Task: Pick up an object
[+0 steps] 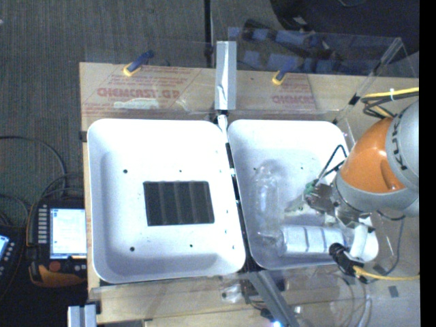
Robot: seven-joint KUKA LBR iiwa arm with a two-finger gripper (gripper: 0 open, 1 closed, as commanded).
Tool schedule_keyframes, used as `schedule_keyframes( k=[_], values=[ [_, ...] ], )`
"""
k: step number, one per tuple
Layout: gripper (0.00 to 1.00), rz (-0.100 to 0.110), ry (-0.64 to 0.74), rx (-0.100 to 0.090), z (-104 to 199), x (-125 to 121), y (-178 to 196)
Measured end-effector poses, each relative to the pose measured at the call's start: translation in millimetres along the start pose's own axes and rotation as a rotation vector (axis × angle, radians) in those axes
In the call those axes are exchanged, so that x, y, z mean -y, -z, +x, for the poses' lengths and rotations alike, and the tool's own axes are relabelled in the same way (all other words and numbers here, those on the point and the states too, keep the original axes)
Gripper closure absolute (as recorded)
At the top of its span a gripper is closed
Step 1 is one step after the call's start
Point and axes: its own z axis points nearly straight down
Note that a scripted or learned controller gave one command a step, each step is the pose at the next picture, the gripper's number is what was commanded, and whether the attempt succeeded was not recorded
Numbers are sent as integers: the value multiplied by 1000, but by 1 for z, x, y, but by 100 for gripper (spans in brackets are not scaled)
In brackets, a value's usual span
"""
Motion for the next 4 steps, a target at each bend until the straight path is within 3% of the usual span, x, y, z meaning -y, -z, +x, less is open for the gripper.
schedule_keyframes(
  k=[1,2,3,4],
  values=[
    [0,12,-157,2,-28,-83,32],
    [0,14,-186,5,-17,-98,54],
    [0,13,-283,5,-22,-42,114],
    [0,15,-388,5,-47,-13,126]
  ],
)
